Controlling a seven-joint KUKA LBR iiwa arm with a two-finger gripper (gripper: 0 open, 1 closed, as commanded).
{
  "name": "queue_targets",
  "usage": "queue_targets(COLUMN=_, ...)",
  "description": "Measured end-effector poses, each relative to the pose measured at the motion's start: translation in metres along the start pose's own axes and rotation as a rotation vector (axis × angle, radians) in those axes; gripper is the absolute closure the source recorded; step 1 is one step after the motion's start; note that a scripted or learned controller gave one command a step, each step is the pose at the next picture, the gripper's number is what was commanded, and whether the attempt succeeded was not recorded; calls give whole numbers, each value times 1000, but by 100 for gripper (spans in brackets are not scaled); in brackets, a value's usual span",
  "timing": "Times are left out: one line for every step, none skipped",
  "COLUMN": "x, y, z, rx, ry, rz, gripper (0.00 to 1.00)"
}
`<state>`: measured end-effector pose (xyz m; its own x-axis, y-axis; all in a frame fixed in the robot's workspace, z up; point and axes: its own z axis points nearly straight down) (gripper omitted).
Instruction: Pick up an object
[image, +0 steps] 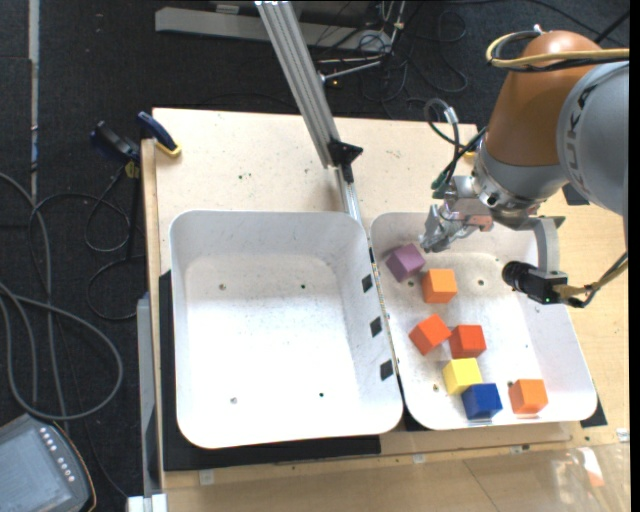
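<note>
Around it: seven blocks in the right bin (560, 330), an orange block (439, 285) just beside, other orange ones, yellow block (461, 374) and blue block (481, 400) further down.
Purple block (405, 262): small, tilted cube, top-left of that bin near the wall.
Gripper (437, 240): just right of it, up top; can't tell how the jaws stand tbh.
Left bin (190, 250): white, speckled.

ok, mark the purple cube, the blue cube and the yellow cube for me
purple cube (405, 262), camera view, its top face
blue cube (481, 400), camera view, its top face
yellow cube (461, 375), camera view, its top face
</note>
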<state>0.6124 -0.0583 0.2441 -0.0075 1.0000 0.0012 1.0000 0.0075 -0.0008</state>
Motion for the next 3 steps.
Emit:
queue_targets(x=56, y=-1, z=-7, rx=-1, ry=1, rz=-1, gripper=100)
queue_targets(x=100, y=2, z=-3, rx=-1, ry=0, rz=0, gripper=100)
queue_targets(x=144, y=7, z=4, rx=-1, ry=-1, rz=1, gripper=100)
